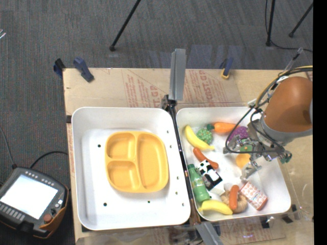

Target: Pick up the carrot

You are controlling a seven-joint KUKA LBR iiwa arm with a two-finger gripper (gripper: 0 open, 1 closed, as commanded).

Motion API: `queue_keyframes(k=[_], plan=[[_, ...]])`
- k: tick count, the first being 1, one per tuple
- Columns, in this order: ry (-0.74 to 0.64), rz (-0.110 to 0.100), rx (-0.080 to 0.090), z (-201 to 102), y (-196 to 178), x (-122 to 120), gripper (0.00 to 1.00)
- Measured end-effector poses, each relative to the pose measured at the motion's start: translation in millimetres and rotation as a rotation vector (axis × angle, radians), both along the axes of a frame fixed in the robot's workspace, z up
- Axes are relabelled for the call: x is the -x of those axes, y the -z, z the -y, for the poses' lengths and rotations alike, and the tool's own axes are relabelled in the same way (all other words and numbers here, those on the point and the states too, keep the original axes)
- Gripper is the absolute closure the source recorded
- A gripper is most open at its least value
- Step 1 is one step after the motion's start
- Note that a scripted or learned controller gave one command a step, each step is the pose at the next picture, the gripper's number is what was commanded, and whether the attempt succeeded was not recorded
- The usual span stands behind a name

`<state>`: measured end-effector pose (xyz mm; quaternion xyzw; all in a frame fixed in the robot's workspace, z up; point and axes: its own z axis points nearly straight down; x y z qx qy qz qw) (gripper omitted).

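The carrot (225, 127), orange and tapered, lies at the back of the right bin (284, 188), between a green broccoli (205, 135) and a purple bunch of grapes (239, 133). My gripper (252, 165) hangs low over the right half of that bin, under the arm's orange band (288, 103). It is in front of and to the right of the carrot and does not touch it. A small orange-yellow fruit (242, 160) sits right beside the gripper's tip.
The right bin also holds a banana (196, 138), a second banana (216, 206), a green bottle (199, 182), a black-and-white block (209, 171), a red-orange stick (204, 158), a pink box (254, 195) and an orange sausage-like piece (234, 197). A yellow divided plate (137, 161) lies in the left bin (82, 137).
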<state>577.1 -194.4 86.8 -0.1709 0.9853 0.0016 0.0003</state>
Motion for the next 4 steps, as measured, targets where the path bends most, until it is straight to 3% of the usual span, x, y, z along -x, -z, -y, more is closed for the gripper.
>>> queue_keyframes(k=[1,2,3,4], plan=[[-0.004,0.005,-0.001,-2.3,-11.2,-2.3,1.00],[-0.004,0.005,-0.001,-2.2,-11.2,-2.3,0.00],[-0.005,0.010,-0.001,-3.4,-21.7,-3.8,1.00],[-0.005,0.008,-0.002,-3.5,-21.0,-3.5,0.00]])
